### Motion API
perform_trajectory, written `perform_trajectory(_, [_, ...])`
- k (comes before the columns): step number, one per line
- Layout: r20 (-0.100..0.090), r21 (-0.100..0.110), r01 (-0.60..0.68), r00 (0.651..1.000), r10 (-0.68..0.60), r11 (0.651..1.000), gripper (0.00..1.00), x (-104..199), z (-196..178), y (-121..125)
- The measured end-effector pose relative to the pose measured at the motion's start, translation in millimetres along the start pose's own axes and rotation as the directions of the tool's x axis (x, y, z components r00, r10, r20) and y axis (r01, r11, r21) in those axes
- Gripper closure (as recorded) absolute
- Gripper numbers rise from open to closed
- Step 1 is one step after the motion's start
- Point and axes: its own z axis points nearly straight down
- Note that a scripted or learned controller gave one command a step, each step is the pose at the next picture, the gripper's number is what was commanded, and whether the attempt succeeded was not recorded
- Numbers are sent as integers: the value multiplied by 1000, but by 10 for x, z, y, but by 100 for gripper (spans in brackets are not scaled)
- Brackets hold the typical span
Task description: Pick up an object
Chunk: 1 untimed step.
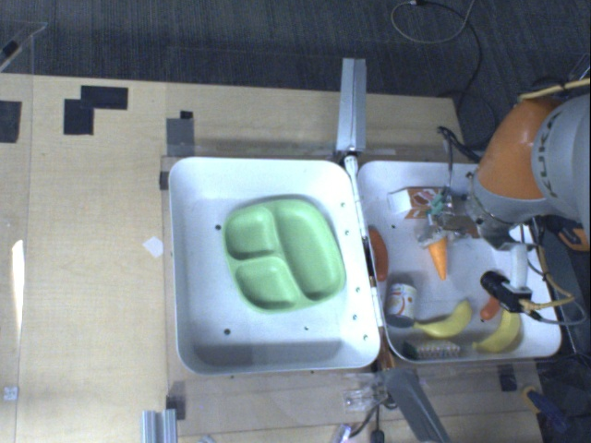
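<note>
Carrot (439, 257) in right bin (397, 178), point down, just under claw (449, 218). Approach step, nothing lifted. Claw opening: cannot tell. Next: descend straight, close on carrot.

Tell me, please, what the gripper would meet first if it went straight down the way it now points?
Probably the orange carrot in the right bin: the gripper hangs right above its thick end. Depth is hard to judge from this slanted view, so it might meet the bin floor beside it.

Fixed overhead camera, slanted down, both bins (185, 275) framed
</note>
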Motion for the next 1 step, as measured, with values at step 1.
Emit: perform_trajectory(1, [-1,12,139,990,-139,990,100,521,-935,283])
